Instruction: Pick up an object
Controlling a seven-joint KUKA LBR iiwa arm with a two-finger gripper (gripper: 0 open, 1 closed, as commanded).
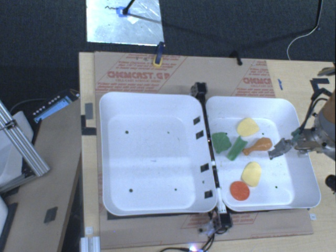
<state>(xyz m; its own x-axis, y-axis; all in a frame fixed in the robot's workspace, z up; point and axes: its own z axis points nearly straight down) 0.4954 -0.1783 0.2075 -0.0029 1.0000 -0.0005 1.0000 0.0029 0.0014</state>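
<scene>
The arm (321, 135) is showing grey metal with a brownish-orange patch near the wrist, thin dark cables are running along it, and its hand (278, 149) is looking dark grey.

dark blue-grey carpet (47, 41) all around, with a shiny metal sheet (124, 14) lying on it up top. bench (86, 156) is pale wood with a printed cardboard sheet (220, 72) over it, black cable (310, 30) snaking across the floor top right

Robotics lab: test bench (173, 67), white bins (152, 101), cables (310, 30).
</scene>
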